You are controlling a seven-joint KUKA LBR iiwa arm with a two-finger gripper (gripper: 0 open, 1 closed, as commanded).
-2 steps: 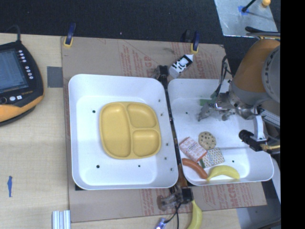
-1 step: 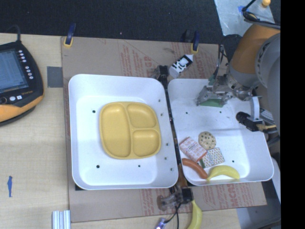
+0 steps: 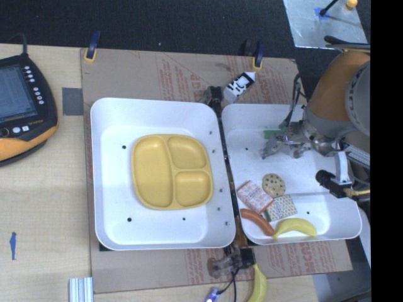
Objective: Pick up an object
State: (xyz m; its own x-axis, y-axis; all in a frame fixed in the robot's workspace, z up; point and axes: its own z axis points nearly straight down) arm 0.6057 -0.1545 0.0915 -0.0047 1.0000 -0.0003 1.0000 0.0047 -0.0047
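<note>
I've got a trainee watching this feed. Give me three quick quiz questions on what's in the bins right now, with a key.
1. True or false: the yellow tray lies in the right bin.
2. Which item lies nearest the right bin's front edge? A) cookie B) banana C) gripper
3. Fill in: the hot dog lies beside the ____ packet.

Key: 1 false, it lies in the left bin; 2 B; 3 pink.
</note>
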